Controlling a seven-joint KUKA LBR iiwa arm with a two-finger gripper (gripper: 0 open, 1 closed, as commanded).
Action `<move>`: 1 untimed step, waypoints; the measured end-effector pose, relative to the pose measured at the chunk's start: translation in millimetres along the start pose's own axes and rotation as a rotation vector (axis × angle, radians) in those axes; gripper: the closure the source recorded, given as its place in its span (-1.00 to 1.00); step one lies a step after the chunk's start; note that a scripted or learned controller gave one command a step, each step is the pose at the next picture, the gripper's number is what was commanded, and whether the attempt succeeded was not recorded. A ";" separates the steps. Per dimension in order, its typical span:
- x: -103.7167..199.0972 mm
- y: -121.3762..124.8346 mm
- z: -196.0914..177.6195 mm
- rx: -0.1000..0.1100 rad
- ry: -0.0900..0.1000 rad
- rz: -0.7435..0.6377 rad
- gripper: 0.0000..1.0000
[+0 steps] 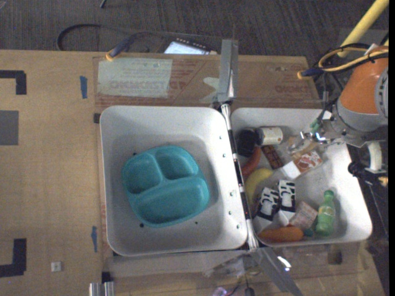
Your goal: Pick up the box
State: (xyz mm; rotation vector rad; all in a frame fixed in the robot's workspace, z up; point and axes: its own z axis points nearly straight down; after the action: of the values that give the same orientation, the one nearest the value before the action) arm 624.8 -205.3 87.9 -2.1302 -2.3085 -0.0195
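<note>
Reaching for the box (307,161) in the right bin (361,211).
Gripper (310,134) state unclear; probably light, stiff cardboard, best pinched across flat sides.

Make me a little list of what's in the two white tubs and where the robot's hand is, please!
left bin: a teal divided plate
right bin: a green bottle, a carrot, two black-and-white cartons, a yellow fruit, a small jar, a small box
arm: reaches in from the right
tool: above the right bin's far side, near the small box
tool holding something: cannot tell
</note>
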 end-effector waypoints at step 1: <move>-2.5 0.7 -12.3 -0.003 -0.008 -0.001 1.00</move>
State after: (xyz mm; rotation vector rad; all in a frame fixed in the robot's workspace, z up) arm 625.6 -207.8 100.2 -2.1348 -2.3153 -0.0138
